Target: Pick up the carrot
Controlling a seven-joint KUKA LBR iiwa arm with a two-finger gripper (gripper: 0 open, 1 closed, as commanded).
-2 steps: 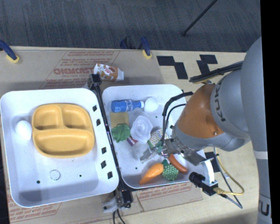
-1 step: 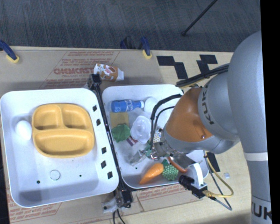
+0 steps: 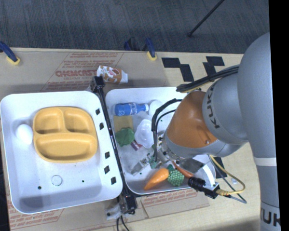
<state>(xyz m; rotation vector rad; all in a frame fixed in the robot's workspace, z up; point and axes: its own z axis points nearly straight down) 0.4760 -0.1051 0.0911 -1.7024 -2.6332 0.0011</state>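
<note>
Carrot [image 3: 156,178] at 6 o'clock of right bin [image 3: 134,95], touching green item. Gripper [image 3: 159,160] just above; pincer state cannot tell. Cardboard-covered bench [image 3: 74,68], blue clamps, grey carpet [image 3: 81,19] behind.

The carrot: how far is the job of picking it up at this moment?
Done: the arm has reached into the right bin, and its tool is low, just above the carrot. In hand: nothing that I can see; the carrot lies on the bin floor beside a green item. Left: grasping the carrot and lifting it.
</note>
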